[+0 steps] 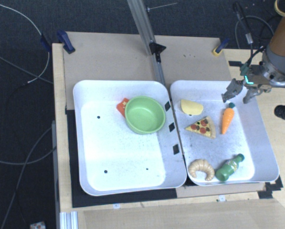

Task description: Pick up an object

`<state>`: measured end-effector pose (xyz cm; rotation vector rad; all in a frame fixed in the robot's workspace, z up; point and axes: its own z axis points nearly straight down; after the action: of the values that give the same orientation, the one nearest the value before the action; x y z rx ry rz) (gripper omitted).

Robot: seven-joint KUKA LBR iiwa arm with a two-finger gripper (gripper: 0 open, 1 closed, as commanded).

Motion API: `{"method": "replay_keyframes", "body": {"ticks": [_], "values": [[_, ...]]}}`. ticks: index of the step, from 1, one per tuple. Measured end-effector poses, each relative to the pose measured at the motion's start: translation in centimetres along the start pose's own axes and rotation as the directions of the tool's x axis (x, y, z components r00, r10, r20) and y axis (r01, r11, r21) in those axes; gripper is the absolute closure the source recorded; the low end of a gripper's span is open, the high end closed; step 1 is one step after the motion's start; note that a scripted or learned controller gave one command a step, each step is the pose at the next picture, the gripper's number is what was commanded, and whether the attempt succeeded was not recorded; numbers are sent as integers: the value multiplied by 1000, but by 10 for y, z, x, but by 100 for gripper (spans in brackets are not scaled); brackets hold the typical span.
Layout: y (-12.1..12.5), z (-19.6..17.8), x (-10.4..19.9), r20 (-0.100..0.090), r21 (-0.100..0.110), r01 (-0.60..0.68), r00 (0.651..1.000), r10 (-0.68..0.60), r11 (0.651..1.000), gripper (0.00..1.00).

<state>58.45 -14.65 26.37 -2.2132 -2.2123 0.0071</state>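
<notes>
The left bin (92, 175) sits beside the right bin (264, 151), the landmark here. The arm (280, 46) reaches in over the right bin's far right corner, wrist bent downward. In the left bin, near the shared wall, a green bowl (144, 114) partly covers a red object (121, 106). The gripper (239, 94) hovers with fingers spread apart and nothing between them, just above the carrot (226, 120). Within the right bin lie a pizza slice (202, 127) mid-bin, a yellow wedge (192, 107) at the far left, a croissant (202, 169) and a green bottle (229, 168) along the near wall.
</notes>
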Motion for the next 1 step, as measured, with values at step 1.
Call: {"method": "replay_keyframes", "body": {"ticks": [1], "values": [[1, -3, 0, 1, -5, 0, 1000, 0, 1000, 0]]}}
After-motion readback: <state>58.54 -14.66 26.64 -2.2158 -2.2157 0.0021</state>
